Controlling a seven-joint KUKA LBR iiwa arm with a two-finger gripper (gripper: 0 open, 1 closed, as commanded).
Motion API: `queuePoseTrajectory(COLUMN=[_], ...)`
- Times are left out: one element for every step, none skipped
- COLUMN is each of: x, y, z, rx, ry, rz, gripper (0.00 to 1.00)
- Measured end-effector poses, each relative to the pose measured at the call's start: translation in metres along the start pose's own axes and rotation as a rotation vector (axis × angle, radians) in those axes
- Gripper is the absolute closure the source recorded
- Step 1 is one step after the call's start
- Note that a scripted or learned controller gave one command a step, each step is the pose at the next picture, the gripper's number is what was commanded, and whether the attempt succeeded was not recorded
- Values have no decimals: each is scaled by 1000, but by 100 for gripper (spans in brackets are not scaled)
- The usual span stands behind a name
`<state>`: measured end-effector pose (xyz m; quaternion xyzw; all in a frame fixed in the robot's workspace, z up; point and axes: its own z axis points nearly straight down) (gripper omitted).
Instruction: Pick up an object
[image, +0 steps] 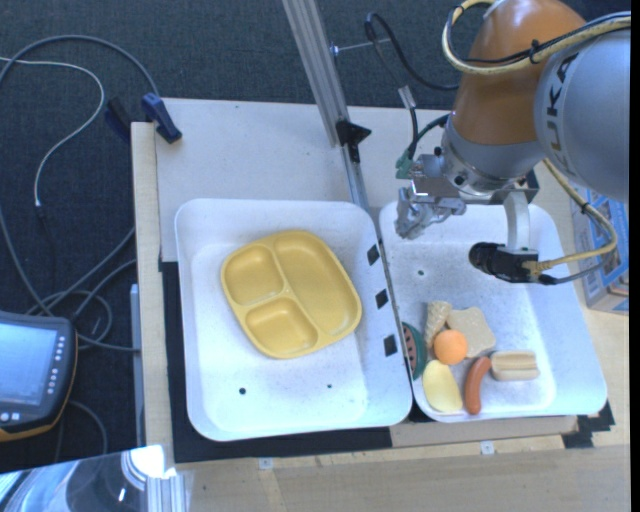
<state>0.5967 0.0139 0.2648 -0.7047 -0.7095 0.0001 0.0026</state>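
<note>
So the metal two-finger gripper (412, 222) hangs over the right white bin's (575, 330) far-left corner; can't tell its state. The small round orange ball (450, 347) sits well nearer, among toy food. Arm reads "KU".

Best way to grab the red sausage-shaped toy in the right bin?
Grip the red sausage-shaped toy across its narrow middle, coming straight down, fingers closing left-right. It lies lengthwise toward the bin's front wall, wedged between the pale yellow lemon-shaped toy and tan bun-shaped toy.
</note>
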Motion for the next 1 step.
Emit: queuePoseTrajectory(x=[41], y=[-16], z=[13], rx=[1], ry=[-2], rz=[2], gripper=[100])
